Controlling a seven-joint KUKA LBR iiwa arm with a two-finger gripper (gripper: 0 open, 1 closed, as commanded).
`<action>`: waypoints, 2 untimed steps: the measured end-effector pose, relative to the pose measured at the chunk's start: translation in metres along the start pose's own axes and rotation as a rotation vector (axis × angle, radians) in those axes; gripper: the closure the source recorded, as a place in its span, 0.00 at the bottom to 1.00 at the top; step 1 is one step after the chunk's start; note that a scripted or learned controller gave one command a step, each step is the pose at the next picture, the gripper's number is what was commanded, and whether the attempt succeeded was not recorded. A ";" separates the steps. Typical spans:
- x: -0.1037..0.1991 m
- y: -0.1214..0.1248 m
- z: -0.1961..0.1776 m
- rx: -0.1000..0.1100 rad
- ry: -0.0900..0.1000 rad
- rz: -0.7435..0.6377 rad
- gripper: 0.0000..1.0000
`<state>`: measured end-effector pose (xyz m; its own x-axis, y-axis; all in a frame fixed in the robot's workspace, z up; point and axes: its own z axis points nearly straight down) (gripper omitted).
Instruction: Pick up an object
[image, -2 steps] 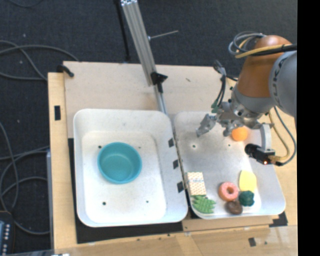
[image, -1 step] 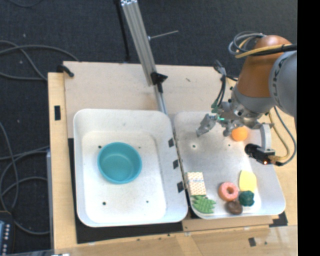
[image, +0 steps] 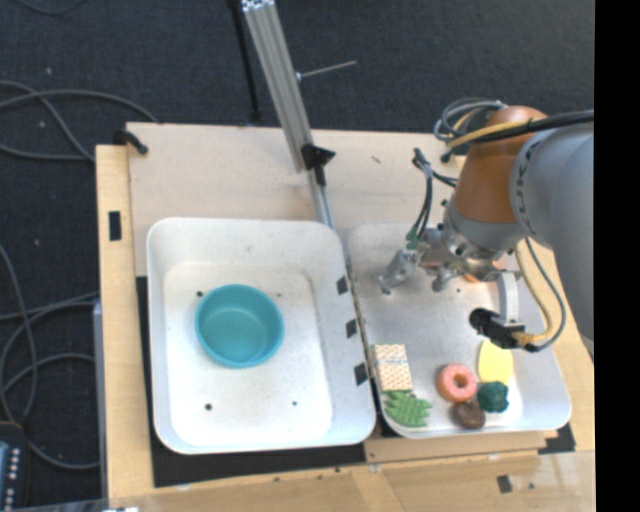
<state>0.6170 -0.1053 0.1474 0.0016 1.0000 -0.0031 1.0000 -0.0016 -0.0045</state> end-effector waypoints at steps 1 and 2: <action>-0.002 -0.001 0.050 -0.001 0.000 0.001 0.00; -0.002 0.001 0.035 -0.008 0.002 0.005 1.00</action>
